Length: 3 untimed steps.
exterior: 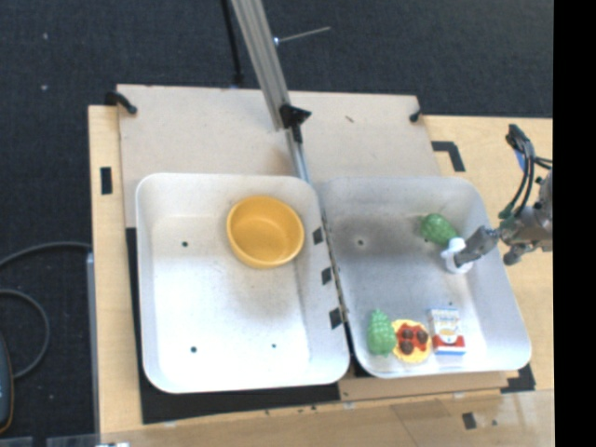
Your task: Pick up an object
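so far nothing is lifted: gripper sits low in the right bin just beside the green toy, jaw state cannot tell, other items lie near the front wall, bowl in the left bin.

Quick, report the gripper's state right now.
Gripper: at the right bin's right side, just beside the green toy; open or shut cannot be told, and nothing is seen held in it.
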### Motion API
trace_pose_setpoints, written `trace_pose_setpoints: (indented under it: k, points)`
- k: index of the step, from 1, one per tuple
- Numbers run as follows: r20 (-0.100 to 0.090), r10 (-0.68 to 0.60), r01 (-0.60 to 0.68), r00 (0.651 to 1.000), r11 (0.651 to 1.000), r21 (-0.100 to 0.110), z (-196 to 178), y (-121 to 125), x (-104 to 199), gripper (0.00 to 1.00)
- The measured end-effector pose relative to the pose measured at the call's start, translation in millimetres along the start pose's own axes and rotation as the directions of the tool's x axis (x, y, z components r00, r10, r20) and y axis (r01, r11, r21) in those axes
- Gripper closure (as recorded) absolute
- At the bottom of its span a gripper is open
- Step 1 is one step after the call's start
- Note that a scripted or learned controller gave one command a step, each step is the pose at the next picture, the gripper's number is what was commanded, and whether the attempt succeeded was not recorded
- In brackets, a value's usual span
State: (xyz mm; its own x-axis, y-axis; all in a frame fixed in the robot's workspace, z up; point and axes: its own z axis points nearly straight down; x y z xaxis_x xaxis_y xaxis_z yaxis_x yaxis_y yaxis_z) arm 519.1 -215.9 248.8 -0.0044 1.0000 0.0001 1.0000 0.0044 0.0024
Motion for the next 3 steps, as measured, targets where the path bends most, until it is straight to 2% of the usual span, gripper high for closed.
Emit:
trace_pose_setpoints:
  k: [1,3]
  points:
    - [0.0,0.001,-0.001,1.0,1.0,-0.001,0.0,0.1,0.2,0.0]
    - [0.001,0.005,-0.005,1.0,1.0,0.005,98.4,-15.8,-0.2,0.0]
